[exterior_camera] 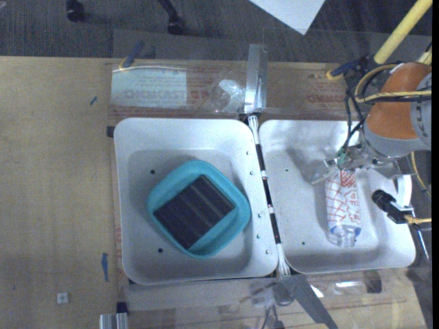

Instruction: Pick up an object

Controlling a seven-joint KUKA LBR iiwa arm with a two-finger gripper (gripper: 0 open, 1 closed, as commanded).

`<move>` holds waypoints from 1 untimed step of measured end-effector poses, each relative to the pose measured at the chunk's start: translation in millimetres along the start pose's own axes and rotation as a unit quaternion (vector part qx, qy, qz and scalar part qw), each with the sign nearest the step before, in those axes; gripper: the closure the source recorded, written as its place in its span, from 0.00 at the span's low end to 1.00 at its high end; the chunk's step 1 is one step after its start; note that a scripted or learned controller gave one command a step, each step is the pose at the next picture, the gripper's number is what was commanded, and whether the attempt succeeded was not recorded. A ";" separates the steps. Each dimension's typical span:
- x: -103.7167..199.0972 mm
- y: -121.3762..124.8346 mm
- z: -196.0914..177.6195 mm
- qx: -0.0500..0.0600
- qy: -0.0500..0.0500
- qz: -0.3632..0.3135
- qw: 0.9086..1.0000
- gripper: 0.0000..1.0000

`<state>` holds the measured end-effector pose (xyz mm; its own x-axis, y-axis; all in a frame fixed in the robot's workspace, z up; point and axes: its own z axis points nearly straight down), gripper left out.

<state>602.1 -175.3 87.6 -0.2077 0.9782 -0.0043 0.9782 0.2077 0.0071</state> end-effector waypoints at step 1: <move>-1.0 1.7 -12.1 -0.003 -0.001 0.001 1.000 1.00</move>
